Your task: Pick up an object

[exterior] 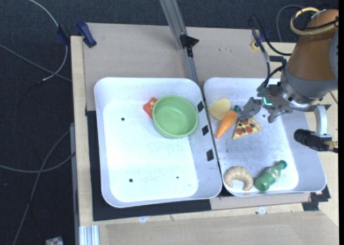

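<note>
Pizza slice toy (246, 129) (pepperoni-dotted), lying flat, right bin (301, 155), beside carrot (226, 124)

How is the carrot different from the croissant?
The carrot is orange, while the croissant is pale tan. The carrot is straight and pointed, and the croissant curves like a crescent. The carrot lies near the top of the right bin beside a pizza slice, while the croissant sits at the bin's lower edge beside a green bottle. Both are toy foods in the same bin.

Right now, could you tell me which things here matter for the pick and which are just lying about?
In play:
hand, low in the right bin
pizza slice
carrot

Lying about:
yellow piece
croissant
green bottle
green bowl, in the left bin
orange piece, beside the bowl
</note>
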Motion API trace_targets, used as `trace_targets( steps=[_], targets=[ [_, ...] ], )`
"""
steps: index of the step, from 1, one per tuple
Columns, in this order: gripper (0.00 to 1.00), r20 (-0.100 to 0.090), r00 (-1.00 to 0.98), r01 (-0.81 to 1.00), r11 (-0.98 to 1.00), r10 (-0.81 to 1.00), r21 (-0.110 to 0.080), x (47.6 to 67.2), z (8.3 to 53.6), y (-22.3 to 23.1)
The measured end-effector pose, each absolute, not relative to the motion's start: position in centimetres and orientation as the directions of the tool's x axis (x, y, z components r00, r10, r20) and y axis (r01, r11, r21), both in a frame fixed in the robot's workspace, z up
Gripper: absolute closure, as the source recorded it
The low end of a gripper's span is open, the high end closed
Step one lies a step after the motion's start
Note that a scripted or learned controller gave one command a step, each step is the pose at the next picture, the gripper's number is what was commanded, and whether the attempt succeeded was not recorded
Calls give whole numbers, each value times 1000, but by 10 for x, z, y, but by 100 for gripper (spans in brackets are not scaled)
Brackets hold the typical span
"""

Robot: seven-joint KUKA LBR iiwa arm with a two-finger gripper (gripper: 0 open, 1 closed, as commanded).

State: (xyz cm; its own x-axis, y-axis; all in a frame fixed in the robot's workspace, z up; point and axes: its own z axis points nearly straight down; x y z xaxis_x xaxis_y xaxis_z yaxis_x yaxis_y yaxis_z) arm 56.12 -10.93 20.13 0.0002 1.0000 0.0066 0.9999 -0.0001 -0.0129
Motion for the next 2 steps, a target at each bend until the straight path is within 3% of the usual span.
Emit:
trace_targets(
  steps=[1,2],
  targets=[
    [0,6,0,1000,0,1000,-10,562,203,-109],
    [0,7,1,1000,-1,1000,-17,553,157,-108]
  ],
)
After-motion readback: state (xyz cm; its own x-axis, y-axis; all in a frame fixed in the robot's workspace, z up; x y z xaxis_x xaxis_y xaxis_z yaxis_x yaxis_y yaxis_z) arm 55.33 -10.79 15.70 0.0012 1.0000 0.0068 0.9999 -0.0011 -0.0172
